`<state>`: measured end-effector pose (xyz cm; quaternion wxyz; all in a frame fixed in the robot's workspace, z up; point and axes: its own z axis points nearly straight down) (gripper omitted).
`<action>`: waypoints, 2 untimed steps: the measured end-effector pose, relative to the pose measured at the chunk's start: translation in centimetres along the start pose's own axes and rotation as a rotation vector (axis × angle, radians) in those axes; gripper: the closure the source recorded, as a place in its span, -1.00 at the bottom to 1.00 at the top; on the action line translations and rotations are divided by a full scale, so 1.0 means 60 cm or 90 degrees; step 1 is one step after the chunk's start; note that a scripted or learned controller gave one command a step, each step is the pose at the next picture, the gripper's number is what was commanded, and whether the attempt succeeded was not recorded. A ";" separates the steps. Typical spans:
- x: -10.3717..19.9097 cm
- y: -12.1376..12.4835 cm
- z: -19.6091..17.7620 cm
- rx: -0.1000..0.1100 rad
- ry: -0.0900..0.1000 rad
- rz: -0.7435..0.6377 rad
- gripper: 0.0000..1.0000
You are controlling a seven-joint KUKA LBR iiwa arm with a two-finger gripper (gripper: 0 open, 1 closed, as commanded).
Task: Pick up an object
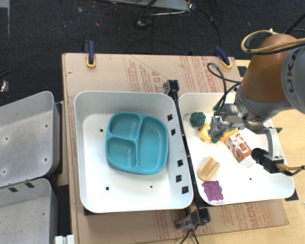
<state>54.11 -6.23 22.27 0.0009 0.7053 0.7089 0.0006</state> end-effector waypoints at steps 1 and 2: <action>0.072 0.059 -0.019 0.000 0.001 -0.001 1.00; 0.155 0.106 -0.004 0.000 0.000 0.000 1.00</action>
